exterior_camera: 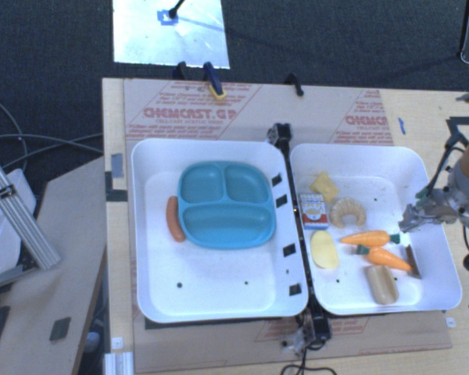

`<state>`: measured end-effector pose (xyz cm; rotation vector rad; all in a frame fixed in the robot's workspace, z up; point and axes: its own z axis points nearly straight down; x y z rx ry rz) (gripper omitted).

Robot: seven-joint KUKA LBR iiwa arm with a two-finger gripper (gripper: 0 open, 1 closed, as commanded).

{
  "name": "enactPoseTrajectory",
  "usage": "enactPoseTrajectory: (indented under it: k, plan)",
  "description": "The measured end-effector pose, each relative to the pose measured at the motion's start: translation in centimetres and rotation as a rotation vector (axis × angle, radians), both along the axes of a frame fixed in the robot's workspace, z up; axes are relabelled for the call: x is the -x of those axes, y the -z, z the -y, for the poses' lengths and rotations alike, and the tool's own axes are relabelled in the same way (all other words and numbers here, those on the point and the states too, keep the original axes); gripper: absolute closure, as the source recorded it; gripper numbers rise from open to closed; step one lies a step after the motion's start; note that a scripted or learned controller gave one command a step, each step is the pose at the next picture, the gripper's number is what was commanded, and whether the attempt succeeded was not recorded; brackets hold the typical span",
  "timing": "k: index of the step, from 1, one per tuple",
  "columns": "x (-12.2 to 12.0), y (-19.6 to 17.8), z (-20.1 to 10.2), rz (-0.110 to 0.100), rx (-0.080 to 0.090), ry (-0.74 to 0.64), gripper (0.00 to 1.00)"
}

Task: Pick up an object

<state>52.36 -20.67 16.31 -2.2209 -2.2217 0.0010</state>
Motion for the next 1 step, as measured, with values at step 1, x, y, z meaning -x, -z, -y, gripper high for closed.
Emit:
enactPoseTrajectory:
  k: [1]
  plan:
    - [3.86,2.35,0.0,-0.002,-0.001,0.001,1.0]
